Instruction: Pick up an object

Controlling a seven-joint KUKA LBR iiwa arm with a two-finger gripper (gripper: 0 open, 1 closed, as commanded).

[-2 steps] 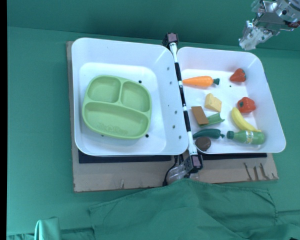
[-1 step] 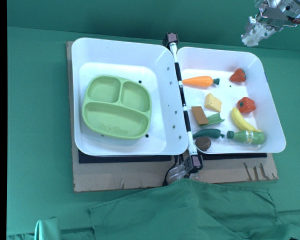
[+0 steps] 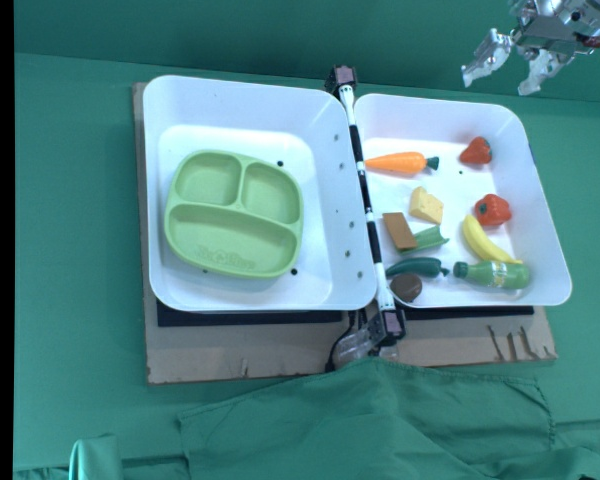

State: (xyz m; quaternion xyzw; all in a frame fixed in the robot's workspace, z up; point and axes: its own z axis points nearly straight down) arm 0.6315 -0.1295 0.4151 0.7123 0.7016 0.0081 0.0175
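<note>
Toy food all sits loose in the right bin (image 3: 540, 208), while the left bin (image 3: 180, 108) just has a green divided plate (image 3: 234, 212) lying flat in it. Makes sense as a setup: everything grabbable is on the arm's side.

The gripper (image 3: 510, 68) hangs up at the far right, above and just past the right bin's far rim, with its two fingers spread apart and nothing between them. So no pick has started from what I can see; I'd guess it's parked high there so it can drop straight down onto whatever gets chosen.

Candidates: a carrot (image 3: 398, 163) lying on its side near the divider, a strawberry (image 3: 476, 151) at the far right, closest to the claw, a cheese wedge (image 3: 427, 206) in the middle, and a red pepper (image 3: 492, 209) by the right wall. Then the crowded near end: banana (image 3: 483, 240) almost touching a green bottle (image 3: 494, 275), plus a brown block (image 3: 399, 231), a green pod (image 3: 430, 237), a dark green cucumber-ish thing (image 3: 416, 266) and a brown round piece (image 3: 407, 287).

If I were picking, the strawberry or the carrot look easiest, since both sit apart from their neighbours with room around them for the fingers. The near cluster looks riskier; things are packed tight and a finger could land on a neighbour.
</note>
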